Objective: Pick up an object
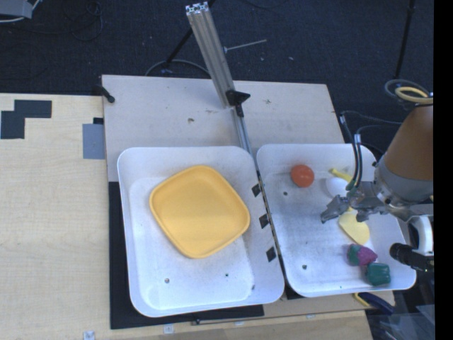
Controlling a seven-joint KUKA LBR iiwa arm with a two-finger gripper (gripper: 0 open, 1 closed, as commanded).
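The gripper (342, 209) hangs over the right bin (311, 271); whether it is open or closed cannot be told. Nothing shows in its grasp. A pale yellow piece (356, 229) lies just beside it, an orange ball (303, 176) up-left, apart.

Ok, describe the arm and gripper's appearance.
The arm is a thick rounded body with an orange band over a grey wrist section. Dark cables run along its side. The gripper is grey metal, small and angular, with dark joints.
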